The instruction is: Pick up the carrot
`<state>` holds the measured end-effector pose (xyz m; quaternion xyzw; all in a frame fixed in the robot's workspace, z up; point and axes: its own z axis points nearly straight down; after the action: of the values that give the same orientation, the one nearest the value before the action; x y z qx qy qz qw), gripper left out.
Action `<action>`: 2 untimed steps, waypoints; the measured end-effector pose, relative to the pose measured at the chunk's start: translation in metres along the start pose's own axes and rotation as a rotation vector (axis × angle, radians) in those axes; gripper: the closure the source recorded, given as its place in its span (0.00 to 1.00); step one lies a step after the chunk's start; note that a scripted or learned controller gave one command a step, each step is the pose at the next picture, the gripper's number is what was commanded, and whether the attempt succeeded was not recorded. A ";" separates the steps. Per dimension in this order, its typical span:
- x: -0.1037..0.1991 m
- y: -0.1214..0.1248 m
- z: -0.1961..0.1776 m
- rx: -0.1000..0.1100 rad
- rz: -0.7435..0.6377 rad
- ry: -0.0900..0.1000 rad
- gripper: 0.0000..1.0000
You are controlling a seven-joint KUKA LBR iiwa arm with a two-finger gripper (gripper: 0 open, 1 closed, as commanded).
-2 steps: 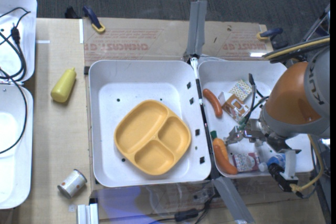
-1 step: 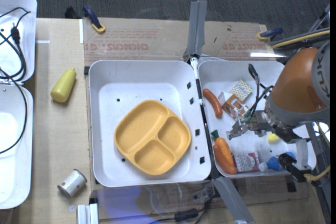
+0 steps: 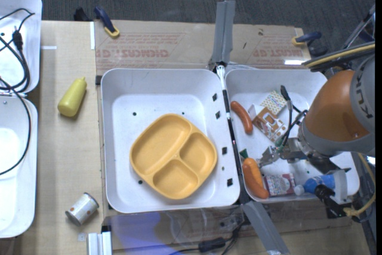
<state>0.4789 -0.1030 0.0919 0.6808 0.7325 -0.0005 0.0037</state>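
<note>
The carrot (image 3: pixel 254 178), orange with a green top end, lies along the left wall of the right bin (image 3: pixel 234 146), near its front corner. My gripper (image 3: pixel 268 156) hangs low over the right bin, just right of and slightly behind the carrot's top end. Nothing shows as held in it. The grey arm with its orange band (image 3: pixel 334 113) reaches in from the right and hides the bin's right half.
A red sausage (image 3: pixel 242 116) and two snack boxes (image 3: pixel 270 122) lie behind the gripper. A red-and-white packet (image 3: pixel 278 184) and a blue-capped bottle (image 3: pixel 315 184) lie beside the carrot. The left bin (image 3: pixel 119 98) holds a yellow divided plate (image 3: pixel 173 155). On the bench lie a mustard bottle (image 3: pixel 71 97) and a can (image 3: pixel 82 207).
</note>
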 end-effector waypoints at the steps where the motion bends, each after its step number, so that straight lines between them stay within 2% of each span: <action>1: 0.002 0.001 -0.001 -0.001 -0.026 -0.001 0.00; 2: -0.001 0.006 -0.005 -0.019 -0.528 -0.013 0.00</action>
<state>0.4849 -0.1034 0.0964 0.4661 0.8846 0.0007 0.0145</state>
